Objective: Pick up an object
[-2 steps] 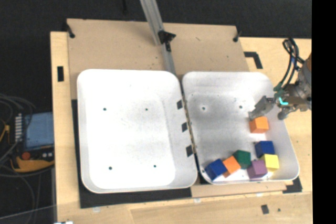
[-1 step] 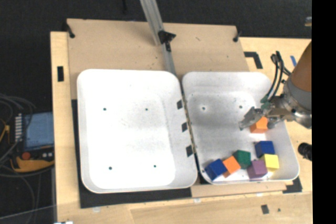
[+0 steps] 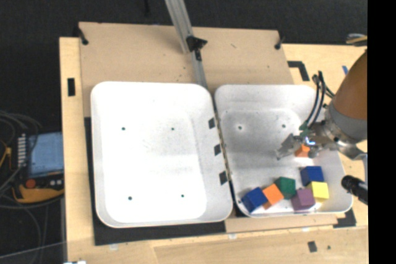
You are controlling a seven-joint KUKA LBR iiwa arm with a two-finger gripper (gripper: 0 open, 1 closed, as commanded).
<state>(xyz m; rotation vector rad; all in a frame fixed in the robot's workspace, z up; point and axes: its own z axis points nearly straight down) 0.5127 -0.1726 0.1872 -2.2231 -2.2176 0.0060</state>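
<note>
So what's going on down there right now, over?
Gripper low in right bin. Small orange piece beside it. Colored blocks clustered at the near edge.

Grey arm (image 3: pixel 352 102) entering at 3 o'clock, gripper (image 3: pixel 301 146) over the right bin (image 3: pixel 260 108), small orange piece (image 3: pixel 303 149) at its tip, coloured blocks (image 3: pixel 286 190) clustered at 5 o'clock, left bin (image 3: pixel 154 151) alongside
</note>
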